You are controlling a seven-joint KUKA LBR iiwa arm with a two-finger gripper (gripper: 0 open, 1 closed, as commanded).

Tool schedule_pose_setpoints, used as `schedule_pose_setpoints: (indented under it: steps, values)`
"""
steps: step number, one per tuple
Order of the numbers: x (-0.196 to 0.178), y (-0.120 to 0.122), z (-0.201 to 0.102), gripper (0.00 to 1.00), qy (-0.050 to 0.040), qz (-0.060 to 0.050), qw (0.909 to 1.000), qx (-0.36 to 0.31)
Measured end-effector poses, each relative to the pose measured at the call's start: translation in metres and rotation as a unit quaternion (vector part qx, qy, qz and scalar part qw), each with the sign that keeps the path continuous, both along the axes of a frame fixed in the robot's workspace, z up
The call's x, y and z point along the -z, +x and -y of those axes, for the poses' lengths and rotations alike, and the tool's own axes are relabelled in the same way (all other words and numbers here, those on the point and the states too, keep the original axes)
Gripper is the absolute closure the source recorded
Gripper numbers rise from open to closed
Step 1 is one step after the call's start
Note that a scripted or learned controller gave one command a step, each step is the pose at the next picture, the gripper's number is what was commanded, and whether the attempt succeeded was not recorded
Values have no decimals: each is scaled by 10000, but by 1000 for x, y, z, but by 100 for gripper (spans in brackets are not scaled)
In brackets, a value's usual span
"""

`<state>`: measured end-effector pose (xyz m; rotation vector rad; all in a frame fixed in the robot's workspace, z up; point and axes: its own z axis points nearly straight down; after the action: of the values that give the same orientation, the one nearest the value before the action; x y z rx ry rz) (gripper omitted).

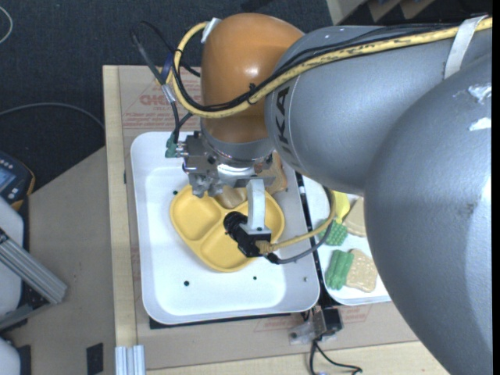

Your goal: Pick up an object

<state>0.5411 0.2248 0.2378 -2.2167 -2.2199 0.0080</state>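
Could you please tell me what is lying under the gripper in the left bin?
A yellow divided plate lies on the left bin floor beneath the gripper. The plate's upper right part is covered by the wrist.

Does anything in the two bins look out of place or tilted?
The yellow divided plate in the left bin lies turned at an angle to the bin's edges, directly under the tool. In the right bin, a green toy lies across a beige piece. Nothing looks spilled or broken.
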Motion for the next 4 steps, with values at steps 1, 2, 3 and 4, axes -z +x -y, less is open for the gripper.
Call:
schedule_pose_setpoints:
  steps: [1, 2, 3, 4]
  values:
    - [40, -1, 0, 100, -9, -5, 10000, 10]
    - [47, -46, 0, 100, -2, -6, 10000, 8]
    - [37, -35, 1, 100, 4, 36, 10000, 14]
    - [27, -35, 0, 100, 11, 43, 10000, 20]
